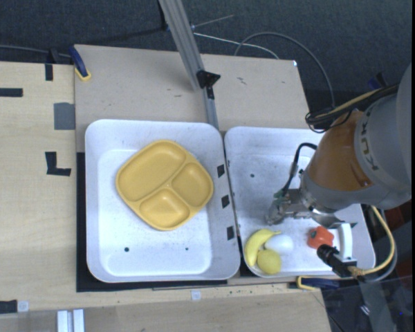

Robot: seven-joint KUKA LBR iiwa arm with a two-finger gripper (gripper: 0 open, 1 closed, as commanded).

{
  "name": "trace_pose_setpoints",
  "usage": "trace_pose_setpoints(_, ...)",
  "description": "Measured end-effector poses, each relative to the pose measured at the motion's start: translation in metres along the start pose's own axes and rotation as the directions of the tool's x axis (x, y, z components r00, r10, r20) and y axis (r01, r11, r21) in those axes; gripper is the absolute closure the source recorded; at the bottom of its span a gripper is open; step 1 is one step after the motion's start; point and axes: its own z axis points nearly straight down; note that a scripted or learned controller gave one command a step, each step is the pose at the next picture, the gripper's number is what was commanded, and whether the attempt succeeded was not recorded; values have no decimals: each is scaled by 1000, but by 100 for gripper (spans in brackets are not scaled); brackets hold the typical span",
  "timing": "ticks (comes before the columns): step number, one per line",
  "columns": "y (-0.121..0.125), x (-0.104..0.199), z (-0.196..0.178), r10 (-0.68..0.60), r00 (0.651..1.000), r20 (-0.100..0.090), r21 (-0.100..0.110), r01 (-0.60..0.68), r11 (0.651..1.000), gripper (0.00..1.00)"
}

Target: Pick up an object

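Observation:
A yellow divided plate (164, 184) lies in the left bin (104, 254). In the right bin (256, 151), near its front edge, lie a yellow banana (256, 243), a yellow-green round fruit (268, 261) and a small white object (282, 243) close together. A small orange-red object (319, 237) lies further right. My gripper (277, 213) hangs low over the right bin, just above and behind the banana. The arm's bulk hides most of it.
The arm (360, 158) covers the right side of the right bin. A metal pole (187, 40) slants in from the top and ends at the bins' shared back edge. The bin walls rise between the two bins.

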Motion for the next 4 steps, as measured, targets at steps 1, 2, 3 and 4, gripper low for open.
trace_pose_setpoints(1, -3, 4, -61, 0, 1000, 2, -6, 0, 1000, 100)
trace_pose_setpoints(2, -2, 14, -117, -1, 1000, 2, -7, 1, 1000, 100)
trace_pose_setpoints(3, -1, 15, -135, 1, 1000, 1, -4, 0, 1000, 100)
trace_pose_setpoints(4, 1, 70, -142, -5, 1000, -1, -2, 5, 1000, 100)
